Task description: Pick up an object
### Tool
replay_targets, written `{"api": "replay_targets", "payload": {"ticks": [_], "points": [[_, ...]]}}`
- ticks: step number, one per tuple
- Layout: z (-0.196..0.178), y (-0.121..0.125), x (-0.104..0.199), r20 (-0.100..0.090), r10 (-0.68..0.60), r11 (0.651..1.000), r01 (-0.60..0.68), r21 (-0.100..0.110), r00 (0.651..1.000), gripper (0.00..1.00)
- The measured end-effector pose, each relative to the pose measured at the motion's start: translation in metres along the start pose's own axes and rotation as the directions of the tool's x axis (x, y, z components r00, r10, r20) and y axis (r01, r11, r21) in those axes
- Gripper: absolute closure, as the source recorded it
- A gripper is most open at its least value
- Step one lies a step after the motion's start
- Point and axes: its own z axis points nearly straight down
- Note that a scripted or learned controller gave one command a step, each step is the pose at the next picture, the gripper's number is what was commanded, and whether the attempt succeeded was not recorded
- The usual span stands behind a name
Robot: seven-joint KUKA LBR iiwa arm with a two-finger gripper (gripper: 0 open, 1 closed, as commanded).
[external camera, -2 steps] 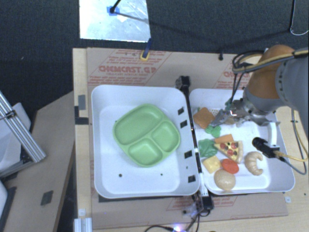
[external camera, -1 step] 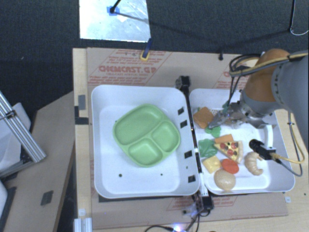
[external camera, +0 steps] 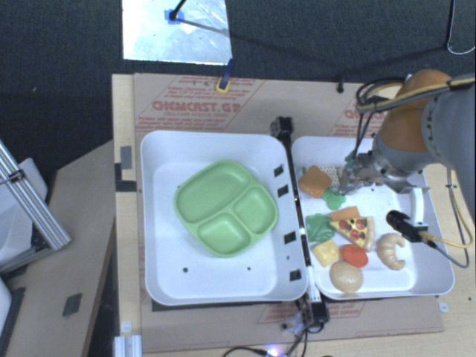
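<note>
My gripper point(external camera: 351, 175) is low in the right bin point(external camera: 439, 274), near its far left part. Just left of it lies an orange-brown bread piece point(external camera: 315, 181), and a small green piece point(external camera: 334, 198) sits right below it. Further forward lie a pizza slice point(external camera: 353, 229), a green leafy piece point(external camera: 319, 227), a yellow cheese block point(external camera: 326, 253), a red tomato point(external camera: 355, 256), a beige round roll point(external camera: 346, 276) and a croissant point(external camera: 392, 250). I see nothing held by the gripper.
The left bin point(external camera: 160, 222) holds a green divided plate point(external camera: 226, 207). A black-clipped divider point(external camera: 294, 199) separates the two bins. The grey arm with its orange band point(external camera: 416, 117) comes in over the right bin's far right corner.
</note>
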Motion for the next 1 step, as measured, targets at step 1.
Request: {"api": "replay_targets", "payload": {"ticks": [1], "points": [[-0.0637, -0.0018, 0.0026, 0.001, -0.003, 1.0, 0.003, 0.001, 1.0, 1.0]]}}
